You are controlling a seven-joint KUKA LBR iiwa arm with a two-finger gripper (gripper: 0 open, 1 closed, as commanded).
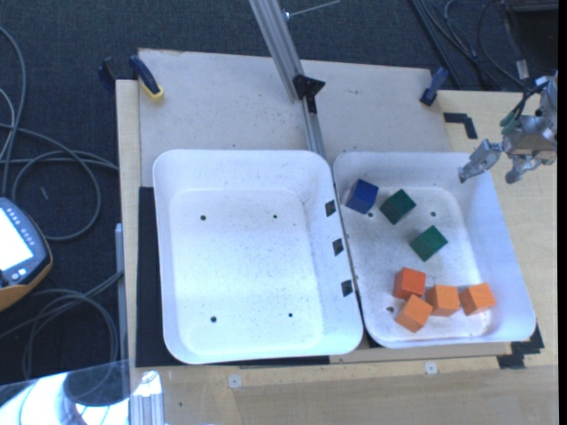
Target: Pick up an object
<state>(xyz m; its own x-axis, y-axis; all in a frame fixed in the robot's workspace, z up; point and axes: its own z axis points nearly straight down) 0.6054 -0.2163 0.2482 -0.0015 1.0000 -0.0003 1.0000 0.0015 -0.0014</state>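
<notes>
**Bench inventory: gripper over the right bin's far right corner, blocks below and to its left**

Camera view, from above at a slant:

- Two-finger metal gripper [498, 168]: at the right edge, above the far right corner of the right bin. Fingers spread apart, one grey finger [477, 163] pointing left and down over the bin rim, the other toward the bench side. Nothing between them.
- Shallow white plastic right bin [505, 237]: holding all seven blocks.
- Blue cube [361, 196]: near the bin's far left corner, well apart from the gripper.
- Dark green cube [398, 206]: just right of the blue one, closest of the blocks to the gripper, yet clearly left of and below it.
- Second dark green cube [430, 242]: mid-bin, apart from the rest.
- Four orange cubes [440, 298]: clustered along the near wall, touching or nearly so; farthest from the gripper.
- Shallow white plastic left bin [239, 255]: side by side with the right one, speckled floor.
- Slanted grey metal rail [282, 47]: running down from the top to the gap between the bins.
- Pale wooden bench top [230, 104]: blue clamps at the far corners.
- Dark cables [44, 158]: looped on the floor at left.
</notes>
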